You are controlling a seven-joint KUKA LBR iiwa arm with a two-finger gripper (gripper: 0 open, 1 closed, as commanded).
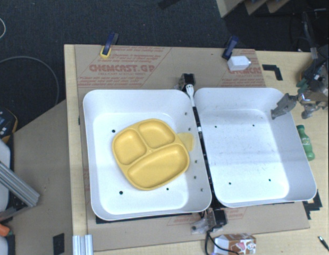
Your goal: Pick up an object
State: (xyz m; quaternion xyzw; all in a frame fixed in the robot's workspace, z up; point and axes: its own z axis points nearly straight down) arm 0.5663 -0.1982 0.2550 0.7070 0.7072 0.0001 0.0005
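A yellow three-compartment plate [150, 153] lies in the left bin [100, 110], slightly right of its middle. A small yellow piece [186, 141] pokes out from under the plate's right edge. My gripper [293, 108] hangs over the upper right corner of the right bin [249, 158], far from the plate. Its fingers [280, 106] are spread apart with nothing between them.
A green bottle-shaped item [306, 141] lies on the bench just outside the right bin's right rim. A white block [238, 63] and clamps [107, 45] sit at the cardboard's back edge. A black strip [196, 122] runs between the bins.
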